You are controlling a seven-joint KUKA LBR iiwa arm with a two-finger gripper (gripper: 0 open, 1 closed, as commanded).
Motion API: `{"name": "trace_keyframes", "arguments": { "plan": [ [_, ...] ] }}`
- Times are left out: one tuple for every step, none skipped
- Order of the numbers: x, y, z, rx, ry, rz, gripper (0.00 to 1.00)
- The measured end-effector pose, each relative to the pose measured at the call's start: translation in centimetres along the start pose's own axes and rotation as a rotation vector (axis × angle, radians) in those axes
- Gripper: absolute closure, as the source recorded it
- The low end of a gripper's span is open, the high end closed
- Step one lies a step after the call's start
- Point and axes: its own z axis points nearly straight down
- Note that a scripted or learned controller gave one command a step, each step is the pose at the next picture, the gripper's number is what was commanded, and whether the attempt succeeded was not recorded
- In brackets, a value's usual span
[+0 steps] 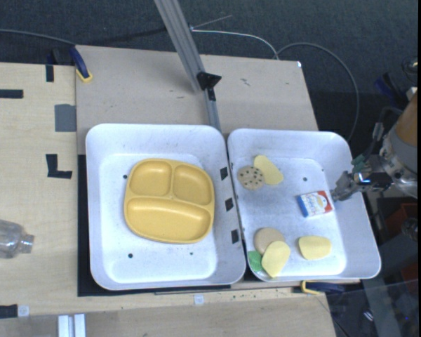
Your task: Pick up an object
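Note:
The right bin (337,146) holds a small red, white and blue carton (314,203), a speckled brown cookie (250,177), a pale yellow piece (267,169), a yellow lump (314,246), a tan round piece (267,238), a yellow-green piece (276,258) and a green bit (255,262). My gripper (351,182) hangs at the bin's right rim, just right of the carton and apart from it. Nothing shows between its fingers.
The left bin (98,188) holds a yellow divided plate (170,201). A clear plastic bottle (5,238) lies on the bench at far left. A metal pole (179,30) slants in from the top toward the seam between the bins.

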Motion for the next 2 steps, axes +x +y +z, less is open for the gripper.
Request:
{"name": "trace_keyframes", "arguments": {
  "plan": [
    [0.15,0.09,-0.9,0.0,0.002,-0.003,1.0],
    [0.27,0.15,-1.83,0.001,0.003,-0.006,1.0]
  ]
}}
